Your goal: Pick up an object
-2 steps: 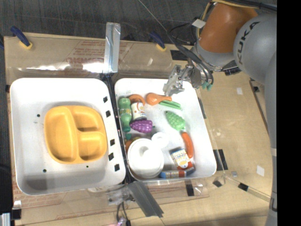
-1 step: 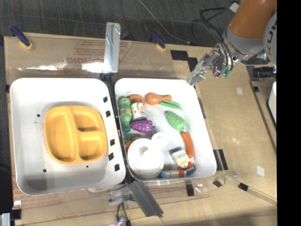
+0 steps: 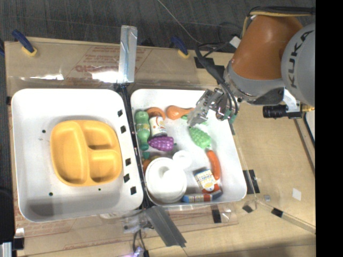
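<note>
The hand is seen hovering over the right white bin, its grip impossible to judge from this angle. Just below it lies a knobbly green plastic toy; an orange plastic piece is found to its left, a purple grape bunch lower left.

The arm is cut off at the right edge, and the white cup hides toys beneath it.

Bright, even overhead light washes the white bins nearly flat, shadows stay soft and short, tape glints, and fine detail looks slightly soft.
</note>
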`<state>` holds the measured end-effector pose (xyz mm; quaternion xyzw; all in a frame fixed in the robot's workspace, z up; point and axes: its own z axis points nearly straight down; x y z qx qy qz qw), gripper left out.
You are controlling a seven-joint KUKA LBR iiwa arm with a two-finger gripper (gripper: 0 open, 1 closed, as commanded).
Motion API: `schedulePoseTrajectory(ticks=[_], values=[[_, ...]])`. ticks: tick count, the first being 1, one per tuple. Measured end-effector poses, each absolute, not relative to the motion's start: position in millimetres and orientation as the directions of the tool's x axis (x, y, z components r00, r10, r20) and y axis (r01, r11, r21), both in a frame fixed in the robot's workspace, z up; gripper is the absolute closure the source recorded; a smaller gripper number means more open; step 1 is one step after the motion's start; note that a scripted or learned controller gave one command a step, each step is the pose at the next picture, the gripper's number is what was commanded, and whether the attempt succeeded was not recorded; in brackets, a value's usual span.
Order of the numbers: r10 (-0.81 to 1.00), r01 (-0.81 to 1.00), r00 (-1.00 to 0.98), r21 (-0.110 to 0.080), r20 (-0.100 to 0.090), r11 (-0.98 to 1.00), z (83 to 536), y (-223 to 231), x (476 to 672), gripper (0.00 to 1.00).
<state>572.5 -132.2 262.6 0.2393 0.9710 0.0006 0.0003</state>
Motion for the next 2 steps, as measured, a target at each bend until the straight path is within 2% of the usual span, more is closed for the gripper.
schedulePoseTrajectory(ticks=[1, 2], values=[[0.438, 0.438, -0.899, -0.003, 0.009, 0.899, 164.9, -108.3, 602.4, 1.00], [0.606, 0.606, -0.796, 0.002, -0.005, 0.796, 247.2, -113.0, 622.5, 1.00]])
